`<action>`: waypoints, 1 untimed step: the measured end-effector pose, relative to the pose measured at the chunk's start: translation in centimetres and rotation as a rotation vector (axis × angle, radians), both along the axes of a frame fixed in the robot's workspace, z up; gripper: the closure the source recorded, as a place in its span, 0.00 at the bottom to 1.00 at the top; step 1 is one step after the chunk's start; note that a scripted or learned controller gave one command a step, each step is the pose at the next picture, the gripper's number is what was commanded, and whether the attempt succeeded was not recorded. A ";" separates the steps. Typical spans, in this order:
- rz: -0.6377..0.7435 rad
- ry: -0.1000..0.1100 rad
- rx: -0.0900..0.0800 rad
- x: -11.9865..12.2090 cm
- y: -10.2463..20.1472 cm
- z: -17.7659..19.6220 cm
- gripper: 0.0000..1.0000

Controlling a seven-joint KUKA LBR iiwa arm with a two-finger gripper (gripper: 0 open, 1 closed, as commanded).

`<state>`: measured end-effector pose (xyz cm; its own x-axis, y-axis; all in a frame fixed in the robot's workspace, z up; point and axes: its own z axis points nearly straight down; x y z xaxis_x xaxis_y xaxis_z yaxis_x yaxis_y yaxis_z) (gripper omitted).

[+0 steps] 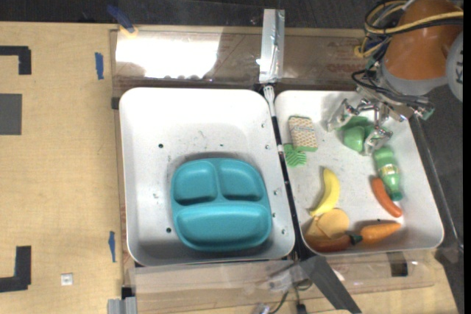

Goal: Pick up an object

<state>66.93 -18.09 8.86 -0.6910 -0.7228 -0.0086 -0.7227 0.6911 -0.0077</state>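
My gripper [362,124] hangs low over the back of the right bin [430,232], below the orange wrist band. Its metal fingers [380,134] stand apart on either side of a round green toy fruit [355,136], which lies on the bin floor; the gripper is open. Just in front of it lies a green bottle-shaped toy [388,174], then a red-orange pepper [385,198]. A yellow banana [328,190], an orange round piece [333,222] and a carrot [380,232] lie at the front of this bin.
A beige waffle-like piece [302,132] and a small green piece [295,156] lie by the divider. The left bin [140,114] holds a teal divided tray [219,204]. Cables [383,15] loop above the wrist.
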 end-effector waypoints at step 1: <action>0.043 0.004 0.000 -4.8 -2.6 -0.1 0.00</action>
<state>62.14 -20.66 8.79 -0.6590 -0.7521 -0.0061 -0.7521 0.6591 -0.0048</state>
